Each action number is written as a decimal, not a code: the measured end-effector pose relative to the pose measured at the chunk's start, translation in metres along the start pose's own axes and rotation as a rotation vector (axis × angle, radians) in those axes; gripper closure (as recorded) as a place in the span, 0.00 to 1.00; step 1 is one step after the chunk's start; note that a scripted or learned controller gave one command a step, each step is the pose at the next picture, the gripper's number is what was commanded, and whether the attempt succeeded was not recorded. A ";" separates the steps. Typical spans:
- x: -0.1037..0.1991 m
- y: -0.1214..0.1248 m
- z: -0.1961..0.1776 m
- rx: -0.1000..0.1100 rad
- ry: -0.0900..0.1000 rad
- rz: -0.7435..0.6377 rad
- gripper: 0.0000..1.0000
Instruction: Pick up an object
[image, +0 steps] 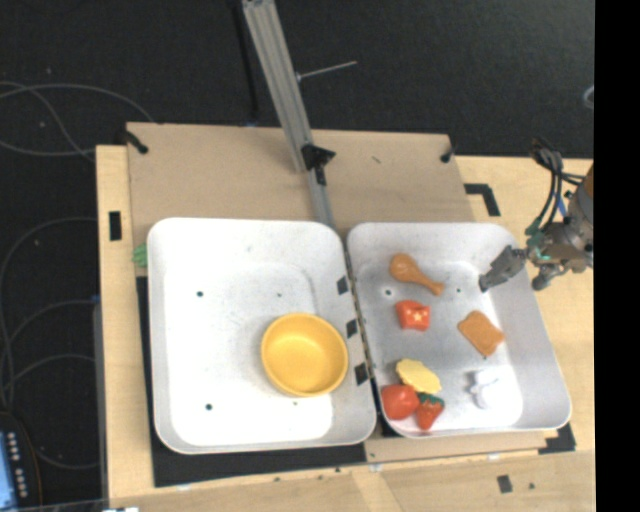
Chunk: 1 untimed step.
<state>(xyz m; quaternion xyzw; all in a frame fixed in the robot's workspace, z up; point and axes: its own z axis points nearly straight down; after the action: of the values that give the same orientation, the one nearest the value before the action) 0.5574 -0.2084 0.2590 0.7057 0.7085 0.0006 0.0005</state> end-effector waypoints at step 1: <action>0.000 0.000 0.000 0.000 0.000 0.000 0.00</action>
<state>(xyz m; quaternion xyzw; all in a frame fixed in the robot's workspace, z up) 0.5574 -0.2084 0.2590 0.7057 0.7085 0.0006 0.0006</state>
